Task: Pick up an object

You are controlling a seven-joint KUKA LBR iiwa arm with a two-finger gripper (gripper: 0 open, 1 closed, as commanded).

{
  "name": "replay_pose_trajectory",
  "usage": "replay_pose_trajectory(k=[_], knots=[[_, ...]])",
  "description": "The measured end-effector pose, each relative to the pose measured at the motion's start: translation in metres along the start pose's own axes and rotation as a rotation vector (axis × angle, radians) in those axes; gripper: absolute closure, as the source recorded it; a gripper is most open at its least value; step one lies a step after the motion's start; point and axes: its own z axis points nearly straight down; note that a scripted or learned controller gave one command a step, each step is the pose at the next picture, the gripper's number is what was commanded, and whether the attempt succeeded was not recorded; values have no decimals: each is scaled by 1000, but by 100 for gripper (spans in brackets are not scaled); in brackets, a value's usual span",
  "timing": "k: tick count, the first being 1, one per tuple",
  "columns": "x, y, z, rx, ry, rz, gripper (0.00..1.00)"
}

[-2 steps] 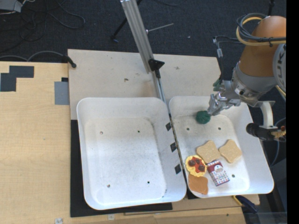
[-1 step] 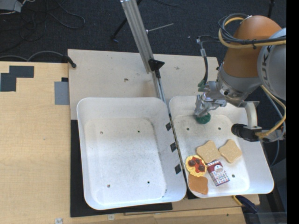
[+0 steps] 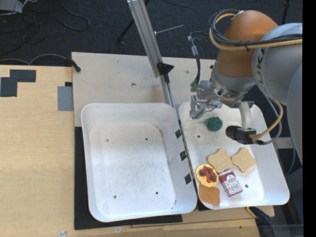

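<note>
My gripper (image 3: 199, 107) hangs over the far left corner of the right bin (image 3: 276, 191), close to its left rim and the divider. I cannot tell whether it grips anything. A green ball (image 3: 214, 124) lies just right of it, apart. The bin's middle is bare; toward the near end sit two bread slices (image 3: 220, 160) (image 3: 243, 160), a small pizza (image 3: 207, 175), a red carton (image 3: 230, 182) and an orange piece (image 3: 210, 196). The left bin (image 3: 94, 122) offers wide open floor
</note>
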Motion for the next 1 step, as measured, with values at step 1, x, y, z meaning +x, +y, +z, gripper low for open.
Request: replay_pose_trajectory(k=[1], knots=[[57,11,-3,0,1,-1,100]])
